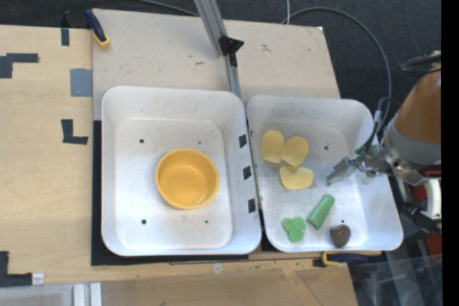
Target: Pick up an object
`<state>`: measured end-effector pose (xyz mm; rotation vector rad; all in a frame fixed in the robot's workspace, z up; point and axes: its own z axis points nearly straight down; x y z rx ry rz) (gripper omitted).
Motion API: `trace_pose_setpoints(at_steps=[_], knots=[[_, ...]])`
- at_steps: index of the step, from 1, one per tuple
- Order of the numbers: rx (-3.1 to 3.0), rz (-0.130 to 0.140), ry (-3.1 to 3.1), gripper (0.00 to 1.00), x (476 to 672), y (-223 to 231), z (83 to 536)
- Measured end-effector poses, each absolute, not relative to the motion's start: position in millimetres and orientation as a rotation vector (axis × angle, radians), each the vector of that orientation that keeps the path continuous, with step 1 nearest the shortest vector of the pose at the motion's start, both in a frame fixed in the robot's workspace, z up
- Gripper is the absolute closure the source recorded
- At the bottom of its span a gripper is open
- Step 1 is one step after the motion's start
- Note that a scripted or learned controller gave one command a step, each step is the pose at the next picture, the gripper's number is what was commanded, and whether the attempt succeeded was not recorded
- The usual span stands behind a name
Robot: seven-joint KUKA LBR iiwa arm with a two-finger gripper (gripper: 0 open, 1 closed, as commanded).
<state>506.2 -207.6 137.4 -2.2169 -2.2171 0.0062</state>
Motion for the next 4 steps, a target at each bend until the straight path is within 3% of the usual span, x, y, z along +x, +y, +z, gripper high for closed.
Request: trace_pose_setpoints(at_steps=[1, 2, 4], knots=[[-2.221, 0.002, -2.223, 0.00, 506.6, -207.6, 88.2], [-2.219, 0.001, -2.224, 1.00, 506.7, -206.9, 99.5], [-2.223, -0.003, -2.227, 1.00, 505.3, -203.7, 224.1]])
